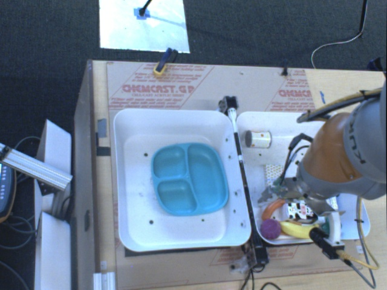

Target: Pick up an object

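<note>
Grey and orange, the arm (344, 153) reaches in over the right bin (284, 122) with its wrist low above the cluster of small things at the near end. The gripper (289, 193) is down among them, but the wrist covers it, and I cannot tell whether it is released or clenched, or whether anything is caught in it. Nothing can be seen lifted clear of the bin, so as far as the view shows the pick is not done; what is left is to close on one thing and raise it.

Candidates lie close under the wrist: an orange piece (273, 208), perhaps a carrot, a purple ball (270, 228) just beside it, a banana (297, 229) touching the ball's right side, and a small printed card (299, 210) between them. A white cylinder (258, 139) lies apart at the far end of the same bin. The left bin (136, 125) holds a blue tray (188, 178) with three compartments.

Red print on the board (199, 80) under the bins reads CHEMCAST, repeated; the smaller line below it is too faint to read
</note>
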Available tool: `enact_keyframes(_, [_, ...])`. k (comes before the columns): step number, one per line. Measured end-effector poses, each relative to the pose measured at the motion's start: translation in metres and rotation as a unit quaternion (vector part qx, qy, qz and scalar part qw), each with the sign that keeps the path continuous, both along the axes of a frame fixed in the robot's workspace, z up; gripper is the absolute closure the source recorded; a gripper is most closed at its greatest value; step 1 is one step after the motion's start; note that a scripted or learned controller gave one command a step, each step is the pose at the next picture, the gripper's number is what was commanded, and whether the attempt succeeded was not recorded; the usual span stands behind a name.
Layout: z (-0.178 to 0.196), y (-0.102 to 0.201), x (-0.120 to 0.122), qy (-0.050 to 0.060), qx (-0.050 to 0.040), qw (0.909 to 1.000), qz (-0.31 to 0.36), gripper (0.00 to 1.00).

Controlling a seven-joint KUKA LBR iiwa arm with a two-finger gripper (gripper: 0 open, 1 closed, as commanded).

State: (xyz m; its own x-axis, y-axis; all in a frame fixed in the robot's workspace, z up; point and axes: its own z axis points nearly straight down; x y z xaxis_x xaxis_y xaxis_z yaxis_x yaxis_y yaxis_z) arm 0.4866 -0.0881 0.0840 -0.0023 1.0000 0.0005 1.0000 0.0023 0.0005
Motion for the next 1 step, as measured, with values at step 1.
enact_keyframes(1, [0.0003, -0.0130, 0.0034, 0.000, -0.0003, 1.0000, -0.001, 0.00])
